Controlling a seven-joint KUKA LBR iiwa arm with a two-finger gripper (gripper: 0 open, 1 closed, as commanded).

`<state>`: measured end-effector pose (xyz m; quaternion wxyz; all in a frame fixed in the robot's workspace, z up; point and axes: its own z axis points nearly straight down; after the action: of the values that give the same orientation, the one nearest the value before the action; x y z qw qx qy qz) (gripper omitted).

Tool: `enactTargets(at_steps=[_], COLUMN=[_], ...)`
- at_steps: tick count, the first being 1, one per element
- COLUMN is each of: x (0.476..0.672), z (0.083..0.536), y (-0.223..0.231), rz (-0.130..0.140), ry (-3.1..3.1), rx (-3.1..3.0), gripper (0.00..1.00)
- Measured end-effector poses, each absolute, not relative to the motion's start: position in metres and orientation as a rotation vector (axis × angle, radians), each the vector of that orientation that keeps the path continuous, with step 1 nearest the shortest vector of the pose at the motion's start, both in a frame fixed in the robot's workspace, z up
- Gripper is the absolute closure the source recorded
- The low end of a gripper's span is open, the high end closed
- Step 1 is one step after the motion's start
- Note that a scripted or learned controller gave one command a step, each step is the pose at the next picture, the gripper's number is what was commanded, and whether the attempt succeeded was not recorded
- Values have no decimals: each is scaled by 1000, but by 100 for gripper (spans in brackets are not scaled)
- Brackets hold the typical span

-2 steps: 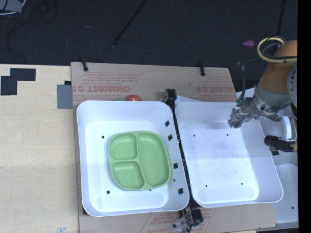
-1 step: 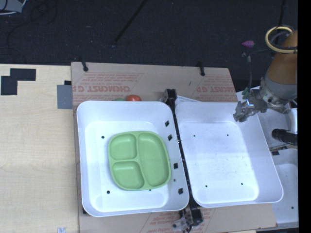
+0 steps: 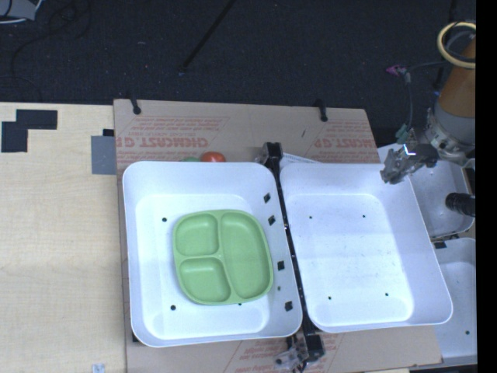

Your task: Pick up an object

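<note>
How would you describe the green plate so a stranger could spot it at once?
Find the two white bins side by side and take the left bin. Inside lies the green plate, flat on the floor. It is pale green, with three compartments.

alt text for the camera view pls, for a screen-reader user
A green divided plate lies in the left white bin. The robot's tool hangs off the right bin's far right corner, holding nothing visible. A small red object sits just behind the left bin.

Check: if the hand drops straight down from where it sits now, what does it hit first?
Probably the right bin's upper right rim: the hand sits over that corner, far from the green divided plate in the left bin. Depth is unclear.
</note>
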<state>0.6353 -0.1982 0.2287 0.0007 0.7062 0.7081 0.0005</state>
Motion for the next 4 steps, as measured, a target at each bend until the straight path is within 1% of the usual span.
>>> enactTargets(at_steps=[1,2,3,4], x=[628,626,618,609], z=[239,227,236,224], y=[-148,-93,-37,11], rz=[-1,-2,-1,-4], ry=[2227,2229,2230,2228], rx=[2220,2221,2220,2221], gripper=[100,100,100,100])
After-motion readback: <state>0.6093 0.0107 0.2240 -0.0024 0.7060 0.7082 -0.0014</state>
